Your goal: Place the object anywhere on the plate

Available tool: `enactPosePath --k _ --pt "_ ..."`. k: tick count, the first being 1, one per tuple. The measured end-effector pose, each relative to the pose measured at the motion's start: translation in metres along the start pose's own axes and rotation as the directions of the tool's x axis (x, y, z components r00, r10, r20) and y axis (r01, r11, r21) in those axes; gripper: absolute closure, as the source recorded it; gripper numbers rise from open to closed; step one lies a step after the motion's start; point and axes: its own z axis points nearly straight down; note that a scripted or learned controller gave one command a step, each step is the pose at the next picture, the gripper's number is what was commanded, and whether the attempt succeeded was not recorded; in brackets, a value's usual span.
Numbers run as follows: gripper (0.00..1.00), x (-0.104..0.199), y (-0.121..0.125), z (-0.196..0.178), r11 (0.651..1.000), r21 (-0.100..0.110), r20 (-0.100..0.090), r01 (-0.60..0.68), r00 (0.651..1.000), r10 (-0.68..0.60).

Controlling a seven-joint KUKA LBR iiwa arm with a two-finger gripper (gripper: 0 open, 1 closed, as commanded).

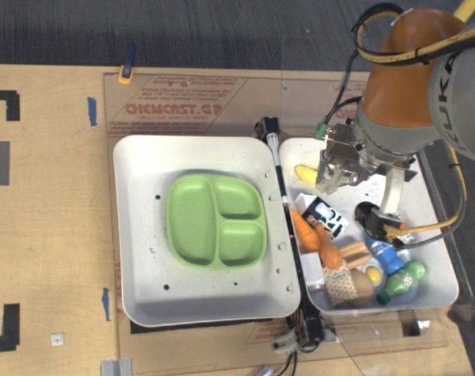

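A green plate (216, 219) with three compartments lies in the middle of the left white bin (135, 272); nothing lies on it. My gripper (336, 177) hangs over the back left part of the right bin (439, 288), pointing down. Just to its left is a small yellow object (304, 172). A black-and-white toy (325, 216) lies right below the gripper in the view. I see nothing held in the gripper.
The right bin's front half is crowded: an orange carrot (310, 233), a brown block (352, 252), a patterned item (343, 286), a blue bottle (386, 258), a green object (402, 280) and a small yellow piece (372, 274). A black bar (270, 131) lies along the gap between the bins.
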Motion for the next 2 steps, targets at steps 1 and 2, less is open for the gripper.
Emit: enactPosePath --k 1,2 --pt "1.00 0.059 -0.009 0.043 0.998 0.014 0.001 -0.065 0.998 0.065" --pt "1.00 0.148 -0.037 0.026 0.971 0.004 -0.001 -0.239 0.971 0.239"
